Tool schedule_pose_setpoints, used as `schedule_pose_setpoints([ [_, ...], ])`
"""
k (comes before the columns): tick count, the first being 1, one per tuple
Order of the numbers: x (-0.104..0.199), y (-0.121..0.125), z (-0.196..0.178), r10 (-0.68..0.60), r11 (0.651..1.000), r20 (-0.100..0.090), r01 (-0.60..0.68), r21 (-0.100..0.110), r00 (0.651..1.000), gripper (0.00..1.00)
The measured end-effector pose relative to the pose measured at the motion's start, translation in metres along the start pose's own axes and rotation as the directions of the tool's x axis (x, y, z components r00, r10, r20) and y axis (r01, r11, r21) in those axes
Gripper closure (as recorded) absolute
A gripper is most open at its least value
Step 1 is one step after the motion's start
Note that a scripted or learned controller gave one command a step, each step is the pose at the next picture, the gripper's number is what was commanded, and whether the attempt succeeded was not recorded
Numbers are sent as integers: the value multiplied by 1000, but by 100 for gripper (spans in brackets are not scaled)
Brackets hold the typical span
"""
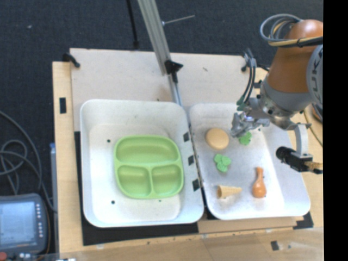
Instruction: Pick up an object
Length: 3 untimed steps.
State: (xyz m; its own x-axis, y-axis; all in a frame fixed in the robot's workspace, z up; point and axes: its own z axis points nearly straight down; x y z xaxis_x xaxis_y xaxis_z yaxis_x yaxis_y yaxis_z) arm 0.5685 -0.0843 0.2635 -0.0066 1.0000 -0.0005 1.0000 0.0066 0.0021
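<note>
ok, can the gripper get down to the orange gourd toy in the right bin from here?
Probably yes. The gourd toy lies alone in the right bin, nothing over it; the gripper sits in the same bin.

Pale wooden bench (125,72) bearing two white bins (95,145) (288,194) side by side.

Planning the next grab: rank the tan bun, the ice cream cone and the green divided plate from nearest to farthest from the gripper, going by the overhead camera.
Measured from the gripper:
1. Tan bun, just to its left in the right bin.
2. Ice cream cone, toward the near edge of the right bin.
3. Green divided plate, over in the left bin.
</note>
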Motion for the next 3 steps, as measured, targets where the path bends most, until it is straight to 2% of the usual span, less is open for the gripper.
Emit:
schedule_pose_setpoints([
  [2, 107, 18, -8, -1, 1000, -1, 1, 0, 1000, 100],
  [3, 153, 22, 11, 0, 1000, 0, 0, 4, 1000, 100],
])
